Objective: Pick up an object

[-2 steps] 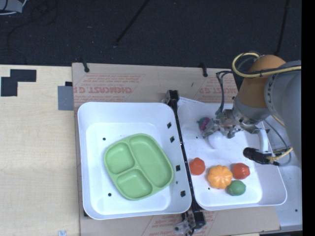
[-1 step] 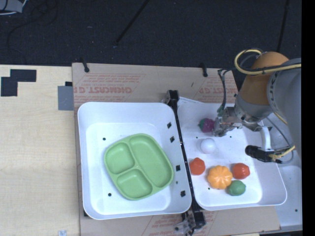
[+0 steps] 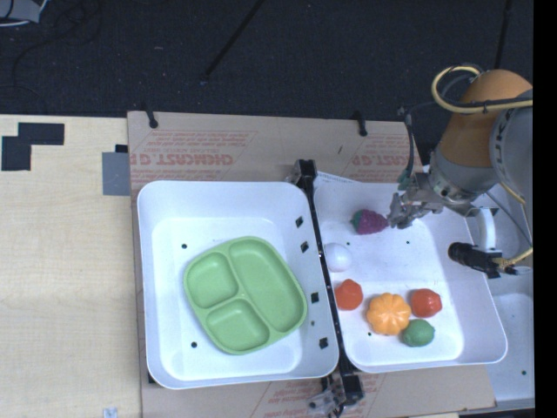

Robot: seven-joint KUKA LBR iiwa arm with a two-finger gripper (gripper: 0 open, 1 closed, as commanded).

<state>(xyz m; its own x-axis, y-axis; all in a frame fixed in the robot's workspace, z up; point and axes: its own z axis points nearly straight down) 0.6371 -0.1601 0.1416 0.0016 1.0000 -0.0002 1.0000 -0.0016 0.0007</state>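
Note:
The right bin (image 3: pixel 484 319) holds a purple, grape-like object (image 3: pixel 370 222) near its far side. There is a small white ball (image 3: pixel 337 256) by the divider and a red-orange piece (image 3: pixel 349 294) below it. An orange pumpkin shape (image 3: pixel 388 313), a red piece (image 3: pixel 426 302) and a green piece (image 3: pixel 419 333) lie toward the front. My gripper (image 3: pixel 403 209) is low over the bin's far right part, just right of the purple object and close to it. I see nothing held in it.
A green divided plate (image 3: pixel 244 294) lies in the left bin (image 3: pixel 144 277). Brown cardboard (image 3: pixel 226 151) lies under both bins. The grey arm with its orange band (image 3: pixel 477 124) comes in over the right bin's far right corner.

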